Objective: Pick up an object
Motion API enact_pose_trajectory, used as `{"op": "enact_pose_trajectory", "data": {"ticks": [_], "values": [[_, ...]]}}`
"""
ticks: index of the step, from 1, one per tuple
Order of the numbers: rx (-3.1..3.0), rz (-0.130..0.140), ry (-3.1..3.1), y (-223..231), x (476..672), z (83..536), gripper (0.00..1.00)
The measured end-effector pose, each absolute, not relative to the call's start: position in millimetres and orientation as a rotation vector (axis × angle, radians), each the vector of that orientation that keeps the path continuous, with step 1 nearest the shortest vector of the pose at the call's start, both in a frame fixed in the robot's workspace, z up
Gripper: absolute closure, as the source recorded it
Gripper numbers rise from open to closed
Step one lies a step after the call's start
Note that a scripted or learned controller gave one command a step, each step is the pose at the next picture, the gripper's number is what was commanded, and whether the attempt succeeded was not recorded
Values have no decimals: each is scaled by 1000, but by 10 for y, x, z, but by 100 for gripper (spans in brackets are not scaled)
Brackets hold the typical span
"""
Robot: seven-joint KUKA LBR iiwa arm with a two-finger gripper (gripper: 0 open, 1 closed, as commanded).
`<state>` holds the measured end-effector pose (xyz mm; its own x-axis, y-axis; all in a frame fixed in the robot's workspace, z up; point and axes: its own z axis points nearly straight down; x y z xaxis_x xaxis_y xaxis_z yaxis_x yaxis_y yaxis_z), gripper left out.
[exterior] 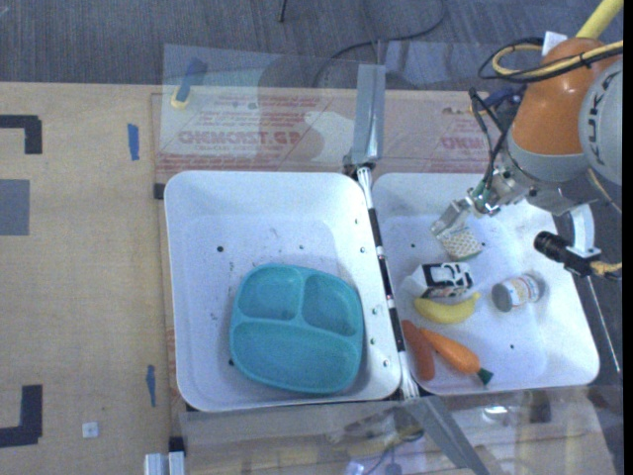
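My gripper [459,220] hangs over the back part of the right bin [554,364], reaching in from the right under the orange band. Just beneath its tip lies a small pale object with a mesh pattern [458,241]; I cannot tell whether they touch. In front of that sit a black-and-white box [447,277], a yellow banana [445,310] and a small round jar [517,291] on its side. An orange carrot [459,353] and a reddish carrot-like piece [420,350] lie near the bin's front edge.
The left bin [198,216] holds a teal divided plate [297,330] at its front. A metal divider [368,127] runs between the bins at the back. Cables and a black fitting [564,250] hang off the arm at the right bin's right side.
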<state>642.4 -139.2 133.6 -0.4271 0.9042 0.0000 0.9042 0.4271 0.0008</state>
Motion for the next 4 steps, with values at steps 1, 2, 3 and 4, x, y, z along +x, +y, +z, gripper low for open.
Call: {"op": "enact_pose_trajectory", "data": {"ticks": [1, 2, 3, 4], "values": [[1663, 6, 2654, -1412, 6120, 874, 0], [1611, 2, 2689, -2147, 6247, 862, 0], [1559, 1, 2718, -2094, 6273, 862, 0], [1488, 1, 2768, -1491, 6101, 1314, 0]]}}
